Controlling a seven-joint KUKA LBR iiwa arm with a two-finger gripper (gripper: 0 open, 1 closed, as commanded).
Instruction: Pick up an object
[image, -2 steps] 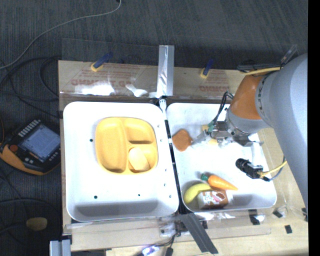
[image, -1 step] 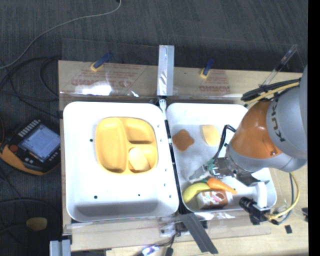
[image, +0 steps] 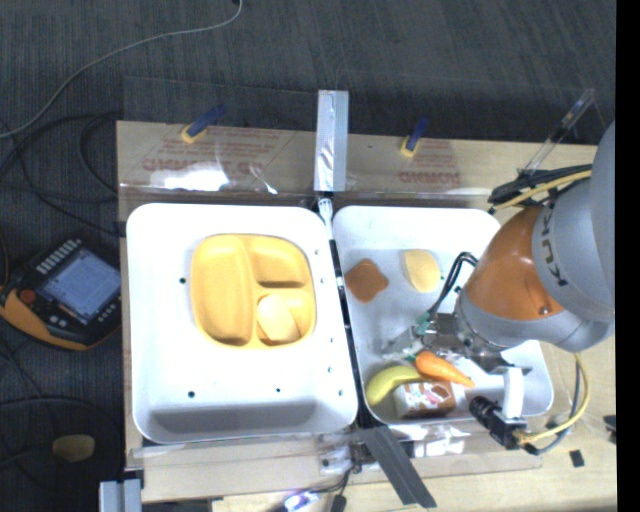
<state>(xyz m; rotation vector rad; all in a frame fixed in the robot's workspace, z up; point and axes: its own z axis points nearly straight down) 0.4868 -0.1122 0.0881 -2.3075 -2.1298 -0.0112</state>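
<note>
1. You are looking down on two white bins sitting side by side on the bench: the left bin (image: 150, 400) and the right bin (image: 390, 225).
2. The left bin is holding a yellow divided tray (image: 225, 290), lying roughly in its middle.
3. The arm (image: 560, 270), grey with an orange band, is reaching in from the right and covering much of the right bin's right half.
4. The gripper (image: 440, 335) is sitting low over the middle of the right bin; the wrist is hiding it, so you cannot tell whether it is closed or released.
5. A carrot (image: 443, 368) is lying just near of the gripper, pointing right, and you cannot tell whether the two are touching.
6. A yellow banana (image: 388, 383) is lying just left of the carrot, at the near left of the right bin.
7. A reddish-brown packet (image: 425, 399) is lying just near of the carrot, beside the banana.
8. A brown cookie-like piece (image: 366, 281) is lying at the far left of that bin, well apart from the gripper.
9. A pale yellow piece (image: 422, 269) is lying to its right, just beside the orange band.
10. A black and orange handheld controller (image: 62, 295) is lying left of the bench.
</note>
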